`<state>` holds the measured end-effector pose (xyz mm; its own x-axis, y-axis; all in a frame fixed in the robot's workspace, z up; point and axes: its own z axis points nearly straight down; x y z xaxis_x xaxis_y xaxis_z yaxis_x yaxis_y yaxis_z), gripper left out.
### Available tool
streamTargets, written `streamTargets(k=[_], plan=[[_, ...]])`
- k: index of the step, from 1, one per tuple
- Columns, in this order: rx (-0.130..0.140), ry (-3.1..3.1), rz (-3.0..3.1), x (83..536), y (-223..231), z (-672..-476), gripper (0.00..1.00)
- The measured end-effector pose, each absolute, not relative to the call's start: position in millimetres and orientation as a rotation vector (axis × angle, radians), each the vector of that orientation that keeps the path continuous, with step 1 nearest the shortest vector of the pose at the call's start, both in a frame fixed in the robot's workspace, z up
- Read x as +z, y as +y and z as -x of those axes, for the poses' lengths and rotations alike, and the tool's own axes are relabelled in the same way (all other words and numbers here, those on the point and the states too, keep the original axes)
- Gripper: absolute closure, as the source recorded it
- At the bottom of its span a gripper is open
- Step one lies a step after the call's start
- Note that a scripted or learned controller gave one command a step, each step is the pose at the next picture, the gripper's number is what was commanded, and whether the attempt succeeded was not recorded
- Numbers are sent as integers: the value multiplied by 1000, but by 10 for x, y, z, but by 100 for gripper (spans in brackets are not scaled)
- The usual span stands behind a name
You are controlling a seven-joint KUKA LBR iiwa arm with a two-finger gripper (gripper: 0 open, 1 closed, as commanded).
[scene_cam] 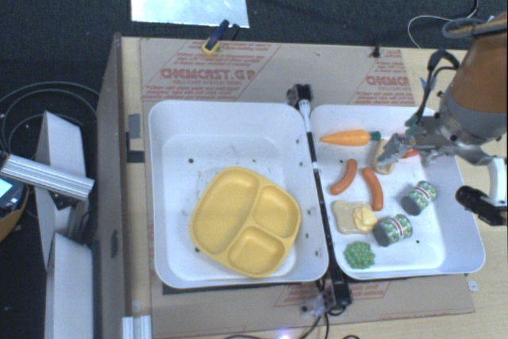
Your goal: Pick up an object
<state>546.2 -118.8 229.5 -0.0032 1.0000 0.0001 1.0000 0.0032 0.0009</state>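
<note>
Two white bins are seen from above, with a robot arm reaching into the right one.

In the left bin [171, 131] a yellow divided plate [244, 221] is laid flat, slightly toward the front. In the right bin [460, 250] toy foods are scattered: an orange carrot [346, 138] lies near the back wall, two sausages [344, 176] [373, 188] lie side by side below it, a slice of bread with butter [354, 216] is set just in front of them, and a green cluster of peas [359, 254] is placed near the front edge. Two small green-labelled cans [394, 229] [418, 197] lie on their sides further right. The gripper [389, 156] is lowered at the back of this bin, right of the carrot, just above a pale object [384, 165]; whether it is spread or closed cannot be told.
</note>
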Motion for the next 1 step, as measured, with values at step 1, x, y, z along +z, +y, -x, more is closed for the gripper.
streamTargets(k=[1], plan=[[-3, 2227, -2221, 932, -943, -5688, 0]])
